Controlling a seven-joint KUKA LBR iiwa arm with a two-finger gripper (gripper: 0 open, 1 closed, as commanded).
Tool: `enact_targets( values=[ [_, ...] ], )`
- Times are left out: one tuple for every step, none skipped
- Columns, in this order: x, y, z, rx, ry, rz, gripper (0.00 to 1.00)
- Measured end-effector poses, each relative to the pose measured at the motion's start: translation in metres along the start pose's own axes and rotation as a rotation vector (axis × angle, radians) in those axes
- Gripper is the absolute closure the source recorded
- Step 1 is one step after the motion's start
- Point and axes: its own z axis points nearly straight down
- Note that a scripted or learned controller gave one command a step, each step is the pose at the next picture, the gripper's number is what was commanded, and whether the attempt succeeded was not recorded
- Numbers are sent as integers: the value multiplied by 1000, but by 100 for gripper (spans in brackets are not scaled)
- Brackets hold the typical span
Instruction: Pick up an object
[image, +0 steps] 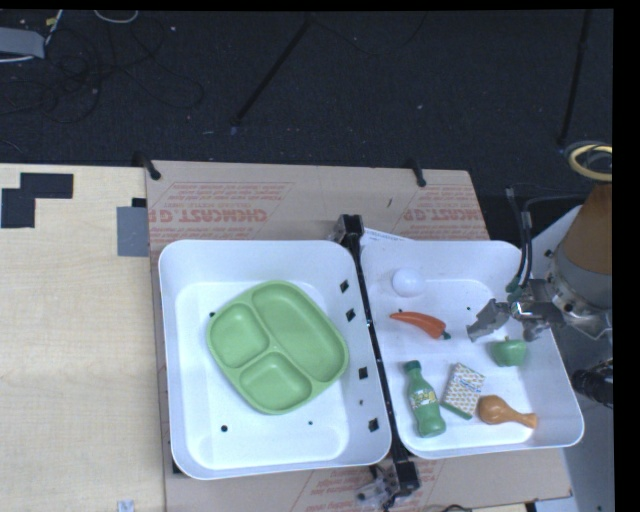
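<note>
Claw (497, 322) hangs over right bin (560, 420), fingers spread, nothing between them. Nearest candidate: small green object (509, 352) just below it; red chili pepper (419, 322) to its left. Advise centring over the green piece, then descending straight before pinching.

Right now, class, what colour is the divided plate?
Light green plate, clearest in the camera view.

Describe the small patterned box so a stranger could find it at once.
Look in the right-hand white bin, near its front edge. The small flat box with a green-and-white checked pattern lies between the green plastic bottle and the tan drumstick-shaped toy. It alone is square-cornered and patterned.
</note>
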Motion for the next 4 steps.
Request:
enact_targets(
  values=[
    [5, 7, 44, -2, 0, 1, 0],
    [12, 3, 88, 0, 0, 1, 0],
    [11, 3, 78, 1, 1, 6, 100],
    [5, -3, 22, -1, 0, 7, 100]
  ],
)
